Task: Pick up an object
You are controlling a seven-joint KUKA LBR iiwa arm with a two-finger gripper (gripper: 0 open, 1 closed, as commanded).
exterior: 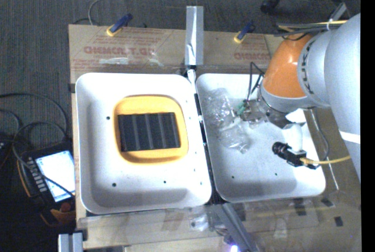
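While nothing has yet been lifted, several things could spoil the pick, and they read best from the left across. In the left bin (94, 186) lies a yellow tray (151, 129) with a dark ribbed insert, flat on the floor and well apart from the arm; it looks wide and low, so I judge it a poor fit for a two-finger grasp, and a try at its rim could skid off. Between the bins runs a raised divider (199, 128), where the two rims meet. In the right bin (263, 186) the likely object is the clear plastic (225, 122), a crumpled, see-through piece lying in the upper left part of that bin, just beside the divider. It seems thin and springy: closing on it could crush it, let it slip out, or nudge it against the bin wall so that the fingers shut on air. Its transparency may also make it hard for a program to place.

Just right of the plastic sits the gripper (249, 111), low over the bin under the orange band (284, 78) of the arm, and close to or touching the plastic's right edge; which of the two I cannot tell. Whether the jaws are released or clenched I cannot tell either, since the wrist hides them. Near it a black cable fitting (287, 152) hangs low over the bin floor and might snag.
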